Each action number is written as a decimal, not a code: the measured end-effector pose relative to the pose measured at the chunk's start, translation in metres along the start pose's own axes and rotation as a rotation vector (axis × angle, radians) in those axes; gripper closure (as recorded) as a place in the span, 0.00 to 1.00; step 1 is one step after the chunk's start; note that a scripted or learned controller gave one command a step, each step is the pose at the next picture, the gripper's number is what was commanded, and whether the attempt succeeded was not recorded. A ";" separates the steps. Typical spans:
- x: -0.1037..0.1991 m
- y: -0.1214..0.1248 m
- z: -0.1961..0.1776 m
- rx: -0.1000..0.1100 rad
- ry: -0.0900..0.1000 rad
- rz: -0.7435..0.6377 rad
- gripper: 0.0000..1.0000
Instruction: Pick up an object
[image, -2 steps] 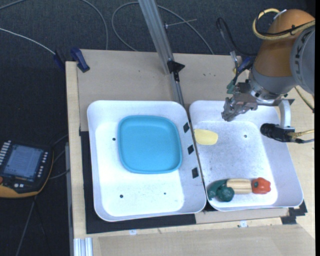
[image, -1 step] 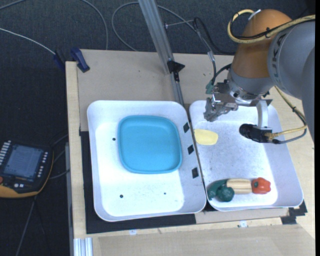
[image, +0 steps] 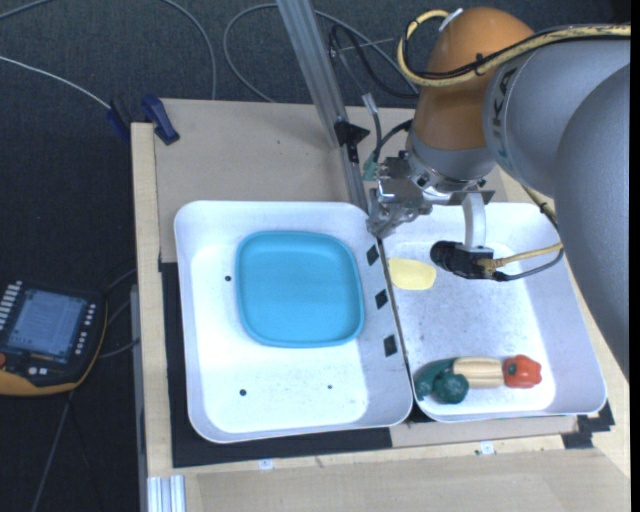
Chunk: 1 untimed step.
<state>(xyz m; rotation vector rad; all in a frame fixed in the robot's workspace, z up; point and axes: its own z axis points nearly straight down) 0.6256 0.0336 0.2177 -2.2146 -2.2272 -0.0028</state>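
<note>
From my screen I see the tool (image: 398, 212) hanging low over the far left corner of the right bin (image: 560, 330), close to the divide between the bins; whether it is open or closed I cannot tell. Just beside it lies a pale yellow piece (image: 412, 273). Along the near wall sit a green object (image: 442, 384), a tan one (image: 478, 371) and a red one (image: 521, 371) (touching in a row). The left bin (image: 200, 360) holds a blue plate (image: 299, 288).

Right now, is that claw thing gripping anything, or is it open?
Gripper: cannot be told; it sits at the far edge of the right bin, near the pale yellow object.
</note>
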 end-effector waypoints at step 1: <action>0.051 -0.005 -0.003 0.000 0.000 0.001 1.00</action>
